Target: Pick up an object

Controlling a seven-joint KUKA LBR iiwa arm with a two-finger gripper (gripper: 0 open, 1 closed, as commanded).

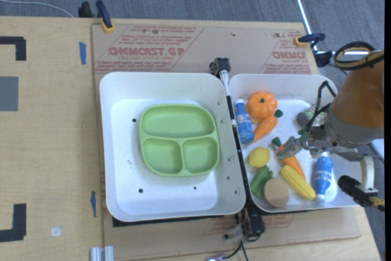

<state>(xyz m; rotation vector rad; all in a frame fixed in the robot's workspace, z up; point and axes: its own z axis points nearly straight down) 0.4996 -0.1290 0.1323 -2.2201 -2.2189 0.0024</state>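
The right bin (pixel 287 84) holds several toy foods: an orange pumpkin (pixel 263 104), a carrot (pixel 265 127), a blue bottle (pixel 243 122), a yellow lemon (pixel 259 157), a green vegetable (pixel 261 179), a beige round piece (pixel 276 192), a corn cob (pixel 297 181) and a blue-and-white bottle (pixel 322 173). My gripper (pixel 292 147) hangs low over the bin's right half, just above a second carrot (pixel 294 164) and to the right of the lemon. The arm's wrist hides the bin's right wall.
The left bin (pixel 116 131) holds a green three-compartment plate (pixel 179 139). A black clamp (pixel 220 65) sits at the back between the bins. Cables and clips lie at the bench's back right corner. The bins rest on a cardboard sheet (pixel 153 46).
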